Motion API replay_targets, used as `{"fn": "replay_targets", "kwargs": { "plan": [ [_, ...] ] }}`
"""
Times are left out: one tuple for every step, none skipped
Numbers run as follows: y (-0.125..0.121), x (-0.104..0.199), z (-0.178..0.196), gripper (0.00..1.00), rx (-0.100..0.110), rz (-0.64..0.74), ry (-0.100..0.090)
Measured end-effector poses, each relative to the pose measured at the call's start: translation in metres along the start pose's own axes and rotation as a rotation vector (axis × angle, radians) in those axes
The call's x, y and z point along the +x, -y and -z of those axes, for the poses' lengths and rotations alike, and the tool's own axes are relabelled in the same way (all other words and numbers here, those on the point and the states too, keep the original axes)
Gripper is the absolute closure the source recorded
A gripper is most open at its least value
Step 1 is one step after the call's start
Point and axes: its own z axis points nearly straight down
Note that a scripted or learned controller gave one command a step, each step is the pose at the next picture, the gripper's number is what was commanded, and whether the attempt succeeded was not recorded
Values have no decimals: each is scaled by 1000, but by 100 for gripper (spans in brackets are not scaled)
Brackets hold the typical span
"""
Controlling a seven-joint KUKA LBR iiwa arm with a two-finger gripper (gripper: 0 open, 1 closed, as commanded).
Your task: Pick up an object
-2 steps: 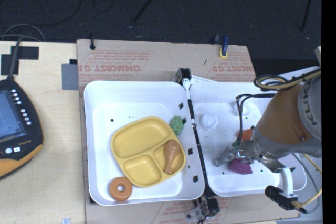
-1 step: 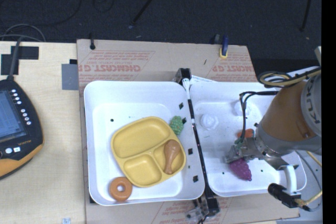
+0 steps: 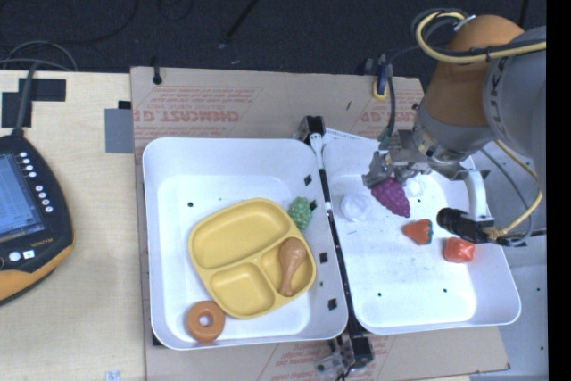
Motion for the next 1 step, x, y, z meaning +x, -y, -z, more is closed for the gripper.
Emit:
{"fn": "replay_targets", "kwargs": {
  "plan": [
    [15,81,100,100,11,-1,-3]
  ]
}}
